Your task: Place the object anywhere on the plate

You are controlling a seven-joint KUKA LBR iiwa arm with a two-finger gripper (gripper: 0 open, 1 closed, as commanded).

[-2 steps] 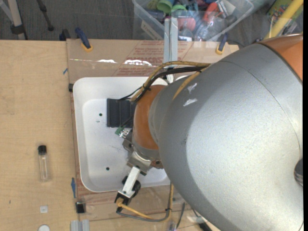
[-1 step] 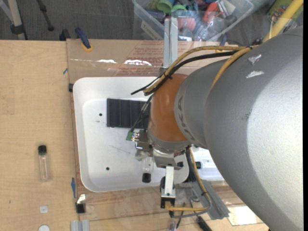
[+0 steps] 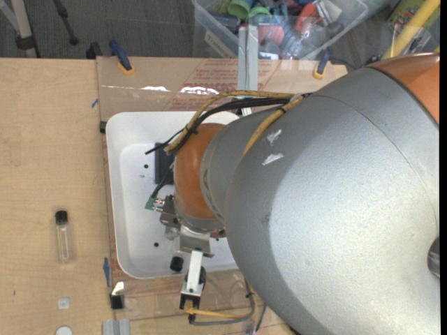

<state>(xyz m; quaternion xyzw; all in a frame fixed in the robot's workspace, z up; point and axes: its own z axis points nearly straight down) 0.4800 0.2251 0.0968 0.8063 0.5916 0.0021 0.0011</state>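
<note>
The grey arm with its orange band (image 3: 190,180) reaches in from the right and covers most of the view. My gripper (image 3: 183,229) hangs below the wrist, low over the floor of the left white bin (image 3: 129,187), near the bin's front half. The arm hides whatever lies under and to the right of the gripper. Nothing shows held in it. Two tiny dark specks (image 3: 155,243) mark the bare bin floor to the gripper's left.
A glass vial with a black cap (image 3: 63,236) lies on the wooden bench left of the bin. A clear tub of colourful toys (image 3: 279,9) stands at the back. Blue clamps (image 3: 123,60) hold the sheet under the bins.
</note>
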